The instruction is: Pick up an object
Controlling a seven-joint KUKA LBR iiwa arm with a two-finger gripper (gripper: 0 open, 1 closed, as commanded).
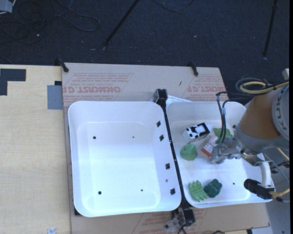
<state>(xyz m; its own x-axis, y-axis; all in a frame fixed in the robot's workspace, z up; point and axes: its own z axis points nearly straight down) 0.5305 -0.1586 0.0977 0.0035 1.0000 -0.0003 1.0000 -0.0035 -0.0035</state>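
Two white bins side by side: left bin (pixel 78 130), right bin (pixel 239 195). In the right one, five small objects: black-and-white toy (pixel 197 130), green round piece (pixel 188 152), orange item (pixel 208 149), light green ridged piece (pixel 197 191), dark green lump (pixel 213 187).

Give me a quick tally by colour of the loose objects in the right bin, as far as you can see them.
Green: 4 - round piece, ridged piece, dark green piece, pale green piece partly behind the arm
Black and white: 1 - cow-patterned toy
Orange-red: 1 - object beside the gripper
Total: 6, all in the right bin
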